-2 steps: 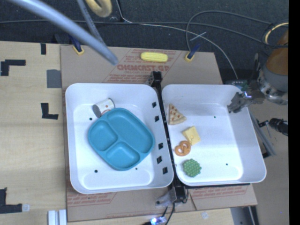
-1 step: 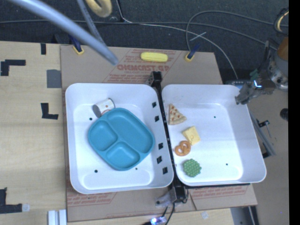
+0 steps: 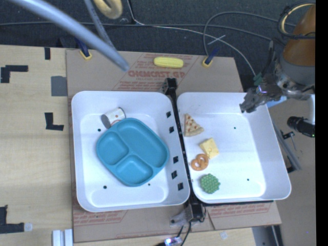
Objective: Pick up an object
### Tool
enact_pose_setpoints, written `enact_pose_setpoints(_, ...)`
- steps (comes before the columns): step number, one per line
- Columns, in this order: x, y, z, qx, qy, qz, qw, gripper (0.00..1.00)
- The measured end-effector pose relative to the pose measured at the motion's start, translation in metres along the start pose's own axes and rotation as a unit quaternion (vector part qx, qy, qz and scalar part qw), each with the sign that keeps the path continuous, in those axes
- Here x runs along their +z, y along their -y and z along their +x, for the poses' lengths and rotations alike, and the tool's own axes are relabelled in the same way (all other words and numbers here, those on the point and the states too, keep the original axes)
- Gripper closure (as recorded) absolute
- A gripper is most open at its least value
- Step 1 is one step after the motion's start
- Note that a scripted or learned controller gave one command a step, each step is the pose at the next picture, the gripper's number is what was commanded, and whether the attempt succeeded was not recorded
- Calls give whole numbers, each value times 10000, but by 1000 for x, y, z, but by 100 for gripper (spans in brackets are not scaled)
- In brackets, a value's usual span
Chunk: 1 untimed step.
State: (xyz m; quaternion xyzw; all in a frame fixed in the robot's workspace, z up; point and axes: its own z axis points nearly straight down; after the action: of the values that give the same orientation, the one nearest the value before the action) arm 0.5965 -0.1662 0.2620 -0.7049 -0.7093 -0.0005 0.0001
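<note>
Hovering over the upper right corner of the right bin [image 3: 256, 186], the gripper [image 3: 250, 104] carried nothing, and its grip could not be told. 4 food items lay in that bin's left part, well apart from it: a pizza slice [image 3: 191, 125], a cheese wedge [image 3: 209, 148], a pretzel [image 3: 199, 162] and a green broccoli piece [image 3: 209, 183]. The left bin [image 3: 87, 188] held a blue divided plate [image 3: 132, 151] and a small can [image 3: 113, 117] just beside it.
</note>
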Motion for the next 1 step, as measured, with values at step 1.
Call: enact_pose_setpoints(1,16,8,52,5,-3,15,10000,100)
